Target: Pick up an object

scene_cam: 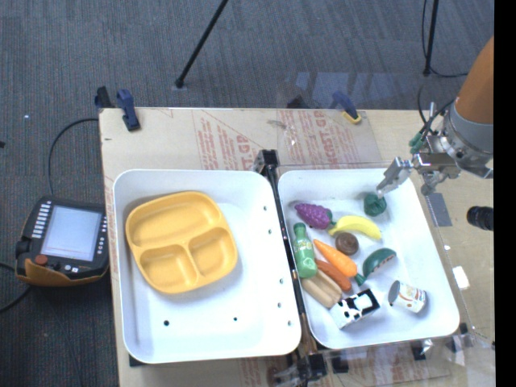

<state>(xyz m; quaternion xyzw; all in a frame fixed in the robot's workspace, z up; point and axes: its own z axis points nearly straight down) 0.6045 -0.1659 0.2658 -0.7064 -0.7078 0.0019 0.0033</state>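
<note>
Tool [413, 176] hovering open over rt bin's [439, 313] upper rt corner, gripping nothing. Dark green toy veg [375, 205] lying just below-left of fingers, w/ banana [358, 227] and grapes [314, 214] sitting nearby.

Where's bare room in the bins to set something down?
Left bin: bare floor right of and below the yellow tray. Right bin: bare strip along its right wall, past the banana. Crowded around the carrot and green bottle.

One fixed overhead camera, slanted down, both bins [129, 216] framed
</note>
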